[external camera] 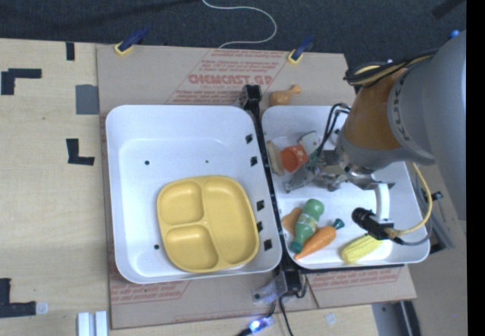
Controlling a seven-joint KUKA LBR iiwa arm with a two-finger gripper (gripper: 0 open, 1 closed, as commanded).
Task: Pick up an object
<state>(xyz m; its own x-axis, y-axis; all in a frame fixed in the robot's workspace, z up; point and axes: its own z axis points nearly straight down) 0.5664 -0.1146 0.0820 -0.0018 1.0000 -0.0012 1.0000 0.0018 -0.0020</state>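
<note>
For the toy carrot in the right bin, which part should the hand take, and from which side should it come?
Grip the carrot across its thick orange middle, coming straight down from above. It lies flat and slanted, and its tapered body gives two narrow sides for the fingers. The green bottle lies close on its upper left, so I would close across the width, nearer the leafy end, where there seems more free floor. The hand is further up the bin.

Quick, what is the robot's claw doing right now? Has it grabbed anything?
Gripper: low in the right bin, beside the red toy; a grab cannot be told.

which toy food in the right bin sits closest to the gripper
The red-orange piece, just left of the gripper. The carrot, corn and green bottle lie lower, toward the front.
</note>
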